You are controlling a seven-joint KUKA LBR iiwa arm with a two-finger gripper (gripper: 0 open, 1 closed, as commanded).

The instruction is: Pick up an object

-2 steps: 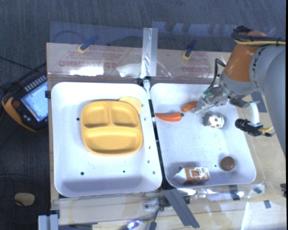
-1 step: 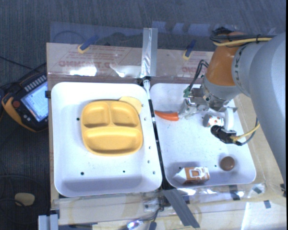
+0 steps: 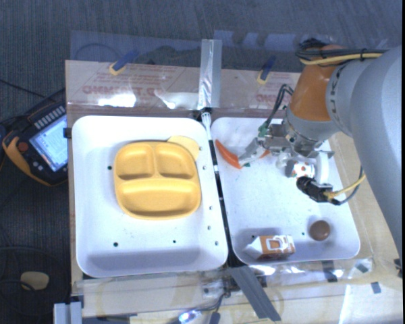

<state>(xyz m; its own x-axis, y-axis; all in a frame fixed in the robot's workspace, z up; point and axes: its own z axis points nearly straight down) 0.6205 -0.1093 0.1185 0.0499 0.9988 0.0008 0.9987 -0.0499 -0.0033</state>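
Note:
An orange carrot-shaped piece (image 3: 227,154) lies in the upper left corner of the right bin (image 3: 283,214), close to the wall between the bins. My gripper (image 3: 258,148) hangs low over the bin just to the right of that piece, reaching out from the grey arm with its orange band (image 3: 312,97). Near the bin's front edge lies a small orange-and-white box (image 3: 275,246). A brown round object (image 3: 319,230) rests in the front right corner.
The left bin (image 3: 94,241) holds a yellow divided plate (image 3: 157,179). A black cable plug (image 3: 312,187) hangs from the wrist over the right bin. A handheld pendant (image 3: 37,147) lies on the floor to the left of the bench.

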